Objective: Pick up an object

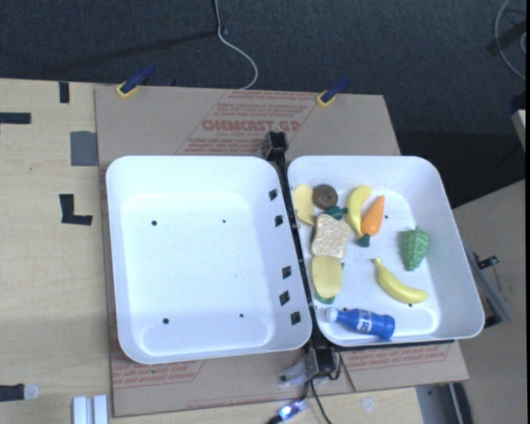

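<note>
The right bin [442, 203] holds several toy foods. A blue bottle [364, 322] lies at its front edge. A yellow banana [397, 285] lies right of centre, and a second banana [358, 206] stands near the back beside an orange carrot [373, 216]. A green leafy piece [413, 247] sits toward the right wall. Along the left wall lie a tan bread slice [330, 236], a pale yellow piece [328, 277], a brown round piece [325, 196] and a yellow piece [302, 203].
The left bin [124, 237] adjoins the right one along a black-clipped divider [287, 237]. Both rest on a cardboard sheet [238, 122] held by blue-and-yellow clamps [134, 81]. A cable [234, 47] trails over the dark backdrop behind.
</note>
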You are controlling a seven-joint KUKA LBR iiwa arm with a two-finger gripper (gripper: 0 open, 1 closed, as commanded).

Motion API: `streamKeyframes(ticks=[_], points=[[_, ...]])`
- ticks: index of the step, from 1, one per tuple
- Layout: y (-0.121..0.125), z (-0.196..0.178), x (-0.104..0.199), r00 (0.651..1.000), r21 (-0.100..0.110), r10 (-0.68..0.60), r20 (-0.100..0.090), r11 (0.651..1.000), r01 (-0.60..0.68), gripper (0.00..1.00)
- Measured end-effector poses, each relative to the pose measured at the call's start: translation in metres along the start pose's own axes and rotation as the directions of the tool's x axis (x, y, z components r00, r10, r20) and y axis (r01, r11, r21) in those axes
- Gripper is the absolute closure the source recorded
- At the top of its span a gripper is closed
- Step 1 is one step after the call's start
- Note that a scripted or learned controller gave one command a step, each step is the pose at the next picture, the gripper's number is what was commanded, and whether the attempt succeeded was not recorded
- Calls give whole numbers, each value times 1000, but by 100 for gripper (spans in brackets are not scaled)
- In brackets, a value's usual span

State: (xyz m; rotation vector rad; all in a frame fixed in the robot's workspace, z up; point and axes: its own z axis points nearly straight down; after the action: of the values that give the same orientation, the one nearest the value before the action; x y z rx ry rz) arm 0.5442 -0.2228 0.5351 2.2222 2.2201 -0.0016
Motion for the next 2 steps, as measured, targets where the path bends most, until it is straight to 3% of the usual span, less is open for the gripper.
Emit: streamKeyframes(ticks=[1, 2], points=[[46, 1, 0, 1000, -1, -3, 2, 1000, 3, 100], [11, 0, -1, 1000, -1, -1, 0, 1000, 1, 100]])
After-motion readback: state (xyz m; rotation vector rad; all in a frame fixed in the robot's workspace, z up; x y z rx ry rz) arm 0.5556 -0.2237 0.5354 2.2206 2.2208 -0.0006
